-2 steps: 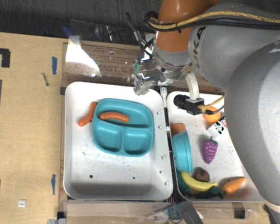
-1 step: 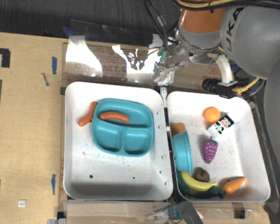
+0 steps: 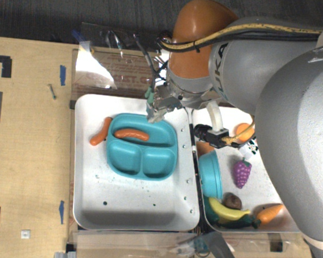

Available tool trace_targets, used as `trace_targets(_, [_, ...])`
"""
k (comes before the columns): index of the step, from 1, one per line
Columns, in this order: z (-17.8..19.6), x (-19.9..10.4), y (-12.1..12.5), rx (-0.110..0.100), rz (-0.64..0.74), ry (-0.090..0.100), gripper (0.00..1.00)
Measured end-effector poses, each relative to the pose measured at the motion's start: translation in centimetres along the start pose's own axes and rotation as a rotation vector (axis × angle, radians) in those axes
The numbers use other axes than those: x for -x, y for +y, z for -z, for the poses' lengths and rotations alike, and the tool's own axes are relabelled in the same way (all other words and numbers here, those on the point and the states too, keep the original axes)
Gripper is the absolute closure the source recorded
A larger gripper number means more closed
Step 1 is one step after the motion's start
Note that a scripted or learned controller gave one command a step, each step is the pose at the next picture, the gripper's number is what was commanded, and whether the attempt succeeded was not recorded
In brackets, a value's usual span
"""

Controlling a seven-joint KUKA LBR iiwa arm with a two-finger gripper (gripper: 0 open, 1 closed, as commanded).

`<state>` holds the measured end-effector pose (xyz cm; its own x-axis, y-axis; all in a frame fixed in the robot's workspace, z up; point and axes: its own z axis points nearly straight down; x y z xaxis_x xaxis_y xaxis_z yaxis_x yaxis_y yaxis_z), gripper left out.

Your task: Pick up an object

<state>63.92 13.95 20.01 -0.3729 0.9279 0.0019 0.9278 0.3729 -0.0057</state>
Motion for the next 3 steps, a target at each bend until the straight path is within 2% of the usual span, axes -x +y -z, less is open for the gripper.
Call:
trace_targets(1, [-8.6, -3.0, -8.7, 0.017, 0.174, -0.008, 1.00])
trace_targets(2, [6.2, -4.2, -12.8, 0.022, 0.297, -0.007, 1.00])
trace_targets(3, [-10.3, -4.4, -15.4, 0.008, 0.279, -0.003, 1.00])
